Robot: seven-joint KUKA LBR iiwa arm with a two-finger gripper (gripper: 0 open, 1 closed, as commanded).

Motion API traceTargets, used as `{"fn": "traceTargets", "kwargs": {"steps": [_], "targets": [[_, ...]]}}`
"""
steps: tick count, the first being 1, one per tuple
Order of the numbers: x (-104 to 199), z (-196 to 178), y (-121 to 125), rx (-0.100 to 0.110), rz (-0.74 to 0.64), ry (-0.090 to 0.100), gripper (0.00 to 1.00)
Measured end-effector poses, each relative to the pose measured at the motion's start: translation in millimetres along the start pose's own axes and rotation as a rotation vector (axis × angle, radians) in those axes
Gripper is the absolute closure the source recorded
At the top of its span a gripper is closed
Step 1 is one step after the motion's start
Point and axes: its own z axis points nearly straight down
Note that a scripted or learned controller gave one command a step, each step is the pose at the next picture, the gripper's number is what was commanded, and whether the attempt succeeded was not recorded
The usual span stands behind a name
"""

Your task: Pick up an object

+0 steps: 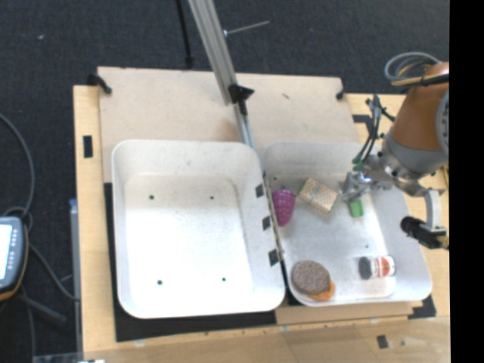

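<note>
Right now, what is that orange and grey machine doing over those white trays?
It is a robot arm trying to pick something up. Its gripper hangs over the right bin, just above a small green object and beside a tan patterned block. Also in that bin lie a purple cup, a brown round pad and a small red and white container. Nothing looks lifted yet. The left bin sits alongside.
</note>
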Motion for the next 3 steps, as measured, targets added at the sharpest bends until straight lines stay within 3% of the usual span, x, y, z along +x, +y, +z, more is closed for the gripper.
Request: {"fn": "traceTargets", "kwargs": {"steps": [2, 3], "targets": [[5.4, -110.5, 0.5, -0.002, -0.013, 0.000, 1.00], [4.5, -128.9, 1.5, 0.003, -0.014, 0.002, 1.00]]}}
